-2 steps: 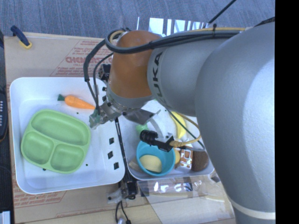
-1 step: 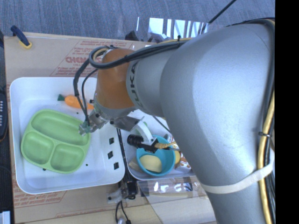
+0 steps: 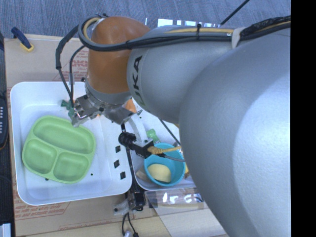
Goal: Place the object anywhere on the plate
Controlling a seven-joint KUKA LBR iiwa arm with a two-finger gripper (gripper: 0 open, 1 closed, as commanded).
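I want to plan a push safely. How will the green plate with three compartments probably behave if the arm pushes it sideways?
The green plate looks like thin moulded plastic, so it is probably light and stiff. It lies flat and low in the left white bin, so it would likely slide, not tip. The bin floor looks smooth, so it may slip easily until it meets a wall.

Bench and floor, seen from above
Blue-grey carpet (image 3: 59, 6) along the top; brown cardboard-topped bench (image 3: 37, 58) below it; a blue-and-yellow clamp (image 3: 22, 38) at its left corner.
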